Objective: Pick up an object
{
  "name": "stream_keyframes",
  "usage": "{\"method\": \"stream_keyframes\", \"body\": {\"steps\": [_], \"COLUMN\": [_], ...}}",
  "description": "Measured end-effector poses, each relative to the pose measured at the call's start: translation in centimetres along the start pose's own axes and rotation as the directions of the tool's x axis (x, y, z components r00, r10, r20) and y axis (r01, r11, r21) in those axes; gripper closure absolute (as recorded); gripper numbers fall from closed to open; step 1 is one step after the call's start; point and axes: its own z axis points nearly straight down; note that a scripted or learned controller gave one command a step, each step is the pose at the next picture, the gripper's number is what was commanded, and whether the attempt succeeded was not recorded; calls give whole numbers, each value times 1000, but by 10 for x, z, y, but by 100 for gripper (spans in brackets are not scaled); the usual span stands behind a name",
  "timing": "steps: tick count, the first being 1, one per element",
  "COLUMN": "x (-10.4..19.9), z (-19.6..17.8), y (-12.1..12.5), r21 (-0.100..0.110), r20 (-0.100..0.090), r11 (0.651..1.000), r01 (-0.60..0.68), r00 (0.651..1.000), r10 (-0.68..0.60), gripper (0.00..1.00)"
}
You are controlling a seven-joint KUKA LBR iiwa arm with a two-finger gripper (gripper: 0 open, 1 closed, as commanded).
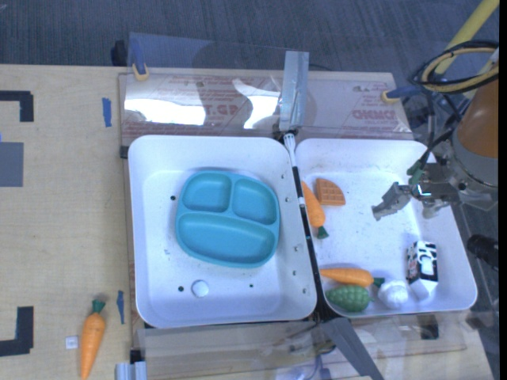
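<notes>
My gripper (409, 204) hangs over the right bin (360, 161), near its right side, open with nothing between its fingers. Below it, by the bin's right wall, lies a black-and-white carton (422, 261). Along the bin's front edge lie an orange carrot (346, 275), a green knobbly vegetable (349, 297) and a white round piece (392, 294). At the bin's left side a second carrot (313, 207) lies against the wall, next to an orange waffle-like piece (330, 192).
The left bin (150, 172) holds a blue divided plate (228, 218) and a small white disc (200, 289). Another toy carrot (93, 337) lies on the bench outside the bins, front left. Yellow and black cables (459, 54) hang at the back right.
</notes>
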Motion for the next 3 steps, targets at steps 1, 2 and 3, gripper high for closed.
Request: {"method": "stream_keyframes", "body": {"steps": [1,2,3], "x": [-86,-73,-10], "z": [36,-45,59], "y": [-21,2,56], "r21": [2,-8,7], "r20": [0,1,0], "r11": [994,958,976], "r01": [-107,-285,-218], "r00": [994,959,976], "r10": [107,285,218], "gripper": [0,0,0]}}
